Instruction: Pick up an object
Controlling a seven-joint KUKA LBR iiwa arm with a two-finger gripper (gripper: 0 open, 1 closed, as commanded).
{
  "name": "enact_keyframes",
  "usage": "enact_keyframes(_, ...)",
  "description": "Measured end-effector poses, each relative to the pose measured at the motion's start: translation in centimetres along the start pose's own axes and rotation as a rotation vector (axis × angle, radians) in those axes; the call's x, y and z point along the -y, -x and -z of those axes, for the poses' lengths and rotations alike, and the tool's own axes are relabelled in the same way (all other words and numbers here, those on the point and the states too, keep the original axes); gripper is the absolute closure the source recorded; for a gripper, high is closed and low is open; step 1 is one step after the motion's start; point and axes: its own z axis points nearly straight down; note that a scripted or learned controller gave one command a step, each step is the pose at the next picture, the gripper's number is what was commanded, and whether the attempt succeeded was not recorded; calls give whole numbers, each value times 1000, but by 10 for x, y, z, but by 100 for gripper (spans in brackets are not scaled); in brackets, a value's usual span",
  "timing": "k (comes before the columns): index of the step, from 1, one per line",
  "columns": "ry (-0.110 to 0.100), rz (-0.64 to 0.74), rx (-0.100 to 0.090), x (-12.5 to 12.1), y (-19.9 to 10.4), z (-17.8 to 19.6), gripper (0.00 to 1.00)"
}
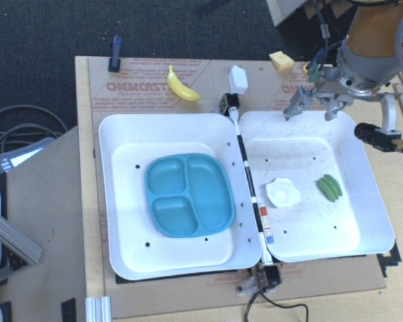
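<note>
jaws (317, 109): apart, hold nothing, over right bin's (363, 237) far rim | risk: hit rim, miss pea pod (329, 187) or egg (282, 193)

Arm (373, 19) reaches in from right; end effector (314, 108) fingers spread, holding nothing

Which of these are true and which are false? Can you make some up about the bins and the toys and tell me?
1. The blue divided plate lies in the left bin. True.
2. The banana is inside the right bin. False: it lies on the bench above the left bin.
3. The green toy lies in the right bin. True.
4. The gripper holds the green toy. False: it hangs open above the right bin's top edge, holding nothing.
</note>
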Motion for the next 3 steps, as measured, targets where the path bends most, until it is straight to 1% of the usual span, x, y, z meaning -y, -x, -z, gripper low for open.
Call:
enact_keyframes(1,1,-1,1,69,48,-162,0)
enact_keyframes(2,3,-1,2,24,109,-92,0)
enact_keyframes(3,-3,0,-2,79,113,-159,0)
